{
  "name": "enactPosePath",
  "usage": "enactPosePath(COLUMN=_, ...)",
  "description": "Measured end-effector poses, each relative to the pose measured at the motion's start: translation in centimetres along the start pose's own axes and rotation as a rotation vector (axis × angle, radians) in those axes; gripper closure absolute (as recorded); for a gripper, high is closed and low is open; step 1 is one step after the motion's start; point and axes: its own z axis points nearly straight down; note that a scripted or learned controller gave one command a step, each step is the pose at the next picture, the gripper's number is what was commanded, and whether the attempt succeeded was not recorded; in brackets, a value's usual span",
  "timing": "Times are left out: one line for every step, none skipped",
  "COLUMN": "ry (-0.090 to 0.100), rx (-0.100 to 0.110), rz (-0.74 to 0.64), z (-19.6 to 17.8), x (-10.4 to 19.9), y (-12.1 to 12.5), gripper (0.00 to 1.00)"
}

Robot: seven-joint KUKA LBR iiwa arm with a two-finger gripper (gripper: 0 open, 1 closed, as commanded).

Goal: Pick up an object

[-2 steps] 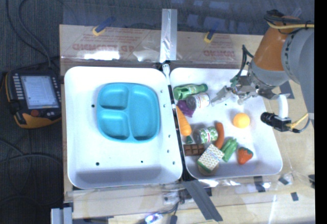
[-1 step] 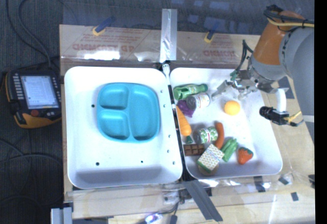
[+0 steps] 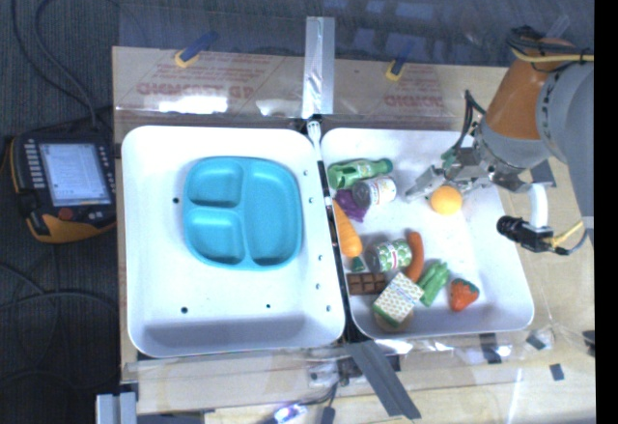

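The pincer (image 3: 446, 183) is low in the right bin (image 3: 502, 301), right by a small orange ball (image 3: 446, 201). I can't tell if it is pinching or not. The ball sits alone, to the right of the green bottle (image 3: 359, 170) and the little can (image 3: 379, 191). To do well, I think the pincer should go straight down over the ball, squeeze gently, then lift slowly.
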Motion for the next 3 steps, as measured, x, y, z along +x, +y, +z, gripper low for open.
enactPosePath(ry=-0.001, rx=0.002, rz=-0.001, z=-0.7, x=0.0, y=0.0, gripper=1.0)
enactPosePath(ry=-0.012, rx=-0.018, rz=-0.117, z=0.0, x=-1.6, y=1.0, gripper=1.0)
enactPosePath(ry=-0.003, rx=0.003, rz=-0.169, z=-8.9, x=2.6, y=-0.1, gripper=1.0)
